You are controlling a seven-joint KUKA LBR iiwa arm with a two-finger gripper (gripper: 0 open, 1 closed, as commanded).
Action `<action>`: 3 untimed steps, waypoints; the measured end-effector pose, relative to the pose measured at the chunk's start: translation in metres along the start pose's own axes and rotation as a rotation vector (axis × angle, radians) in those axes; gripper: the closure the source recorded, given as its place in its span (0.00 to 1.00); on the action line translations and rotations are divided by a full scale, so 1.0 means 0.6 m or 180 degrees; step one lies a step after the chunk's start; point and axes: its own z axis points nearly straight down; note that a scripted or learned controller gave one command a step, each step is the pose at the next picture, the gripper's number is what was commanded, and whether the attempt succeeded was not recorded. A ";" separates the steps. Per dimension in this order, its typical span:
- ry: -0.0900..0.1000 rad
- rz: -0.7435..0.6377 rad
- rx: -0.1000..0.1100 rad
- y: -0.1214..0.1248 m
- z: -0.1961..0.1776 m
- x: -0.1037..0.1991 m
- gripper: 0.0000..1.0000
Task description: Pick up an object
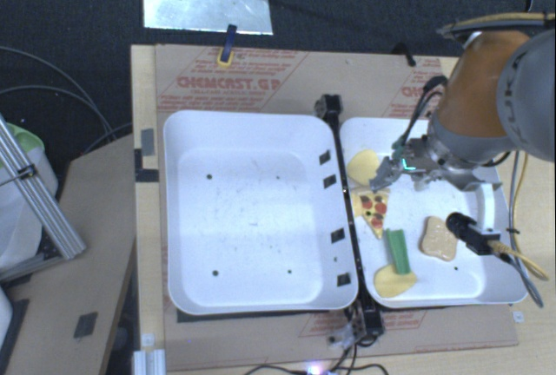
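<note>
Grey-and-orange arm's gripper (382,180) low in right shallow white bin (499,286); finger state: cannot tell.
Tip beside round yellow piece (363,163), just above pizza-slice toy (374,212); green stick (398,250), tan bread-shaped toy (437,239) nearby. Cardboard underlay (261,74) reads "CHEMCAST GP".

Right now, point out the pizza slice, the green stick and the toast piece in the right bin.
pizza slice (375,213): camera view, on its topped middle.
green stick (398,250): camera view, midway along its length.
toast piece (436,239): camera view, centre of its tan face.
</note>
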 end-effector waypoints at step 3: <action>0.0002 0.0005 -0.0002 -0.099 0.149 -0.059 1.00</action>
